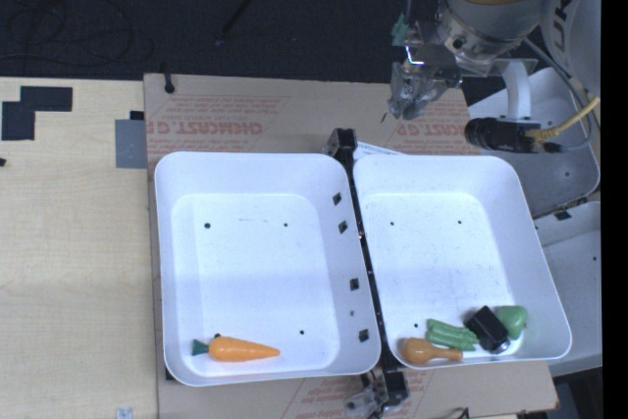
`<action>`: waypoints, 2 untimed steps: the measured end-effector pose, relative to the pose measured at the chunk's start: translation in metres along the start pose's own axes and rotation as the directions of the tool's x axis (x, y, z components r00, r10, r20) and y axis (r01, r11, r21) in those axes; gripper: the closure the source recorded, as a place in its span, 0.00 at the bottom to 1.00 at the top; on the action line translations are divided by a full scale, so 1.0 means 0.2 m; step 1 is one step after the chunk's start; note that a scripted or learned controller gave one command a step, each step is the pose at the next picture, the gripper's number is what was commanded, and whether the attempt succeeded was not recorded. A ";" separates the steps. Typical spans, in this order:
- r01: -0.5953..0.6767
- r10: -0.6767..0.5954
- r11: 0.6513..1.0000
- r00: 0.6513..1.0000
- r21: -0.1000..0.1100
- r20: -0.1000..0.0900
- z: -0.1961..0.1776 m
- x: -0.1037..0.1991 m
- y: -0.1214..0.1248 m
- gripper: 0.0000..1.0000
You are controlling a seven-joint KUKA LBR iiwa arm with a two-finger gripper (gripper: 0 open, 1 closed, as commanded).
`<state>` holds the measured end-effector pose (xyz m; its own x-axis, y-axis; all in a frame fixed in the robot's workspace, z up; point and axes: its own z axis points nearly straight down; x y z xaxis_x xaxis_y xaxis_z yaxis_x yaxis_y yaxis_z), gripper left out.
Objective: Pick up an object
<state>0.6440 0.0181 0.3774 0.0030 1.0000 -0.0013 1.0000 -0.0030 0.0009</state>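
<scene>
Camera view: the gripper (405, 103) hangs above the bench behind the right bin (530, 211), well clear of all contents; whether it is open or closed cannot be told, and nothing is seen in it. Candidates: a toy carrot (240, 348) in the left bin (162, 211); an orange gourd-shaped toy (428, 351), a green pod (451, 335) and a black block (487, 327) crowded in the right bin's near corner. Risk: the crowding and the wall could spoil a grasp there.
</scene>
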 end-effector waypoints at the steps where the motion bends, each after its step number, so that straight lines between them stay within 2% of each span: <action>1: 0.007 -0.007 1.000 1.000 0.006 -0.001 0.14 0.28 0.00 1.00; 2: 0.002 -0.002 1.000 1.000 -0.003 0.000 -0.24 0.10 0.00 1.00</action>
<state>0.6442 0.0385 0.4246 0.0015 1.0000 -0.0009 1.0000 -0.0015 0.0038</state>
